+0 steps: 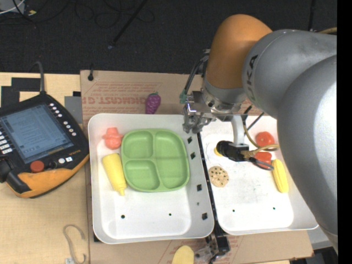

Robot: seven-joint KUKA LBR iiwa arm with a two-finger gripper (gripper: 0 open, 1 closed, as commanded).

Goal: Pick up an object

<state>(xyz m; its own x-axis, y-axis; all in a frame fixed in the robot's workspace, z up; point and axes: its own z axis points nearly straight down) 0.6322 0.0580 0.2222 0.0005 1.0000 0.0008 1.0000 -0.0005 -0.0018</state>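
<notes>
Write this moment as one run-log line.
gripper: over divider between bins | left bin: green plate | right bin: cookie, corn

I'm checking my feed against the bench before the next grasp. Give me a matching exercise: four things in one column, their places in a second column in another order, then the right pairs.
Things
1. green plate
2. cookie
3. purple grapes
4. pink toy

Places
A. on the cardboard, outside both bins
B. back left corner of the left bin, as the camera sees it
C. middle of the left bin
D. in the right bin, near the wall next to the left bin

Pairs: 1-C, 2-D, 3-A, 4-B
</notes>
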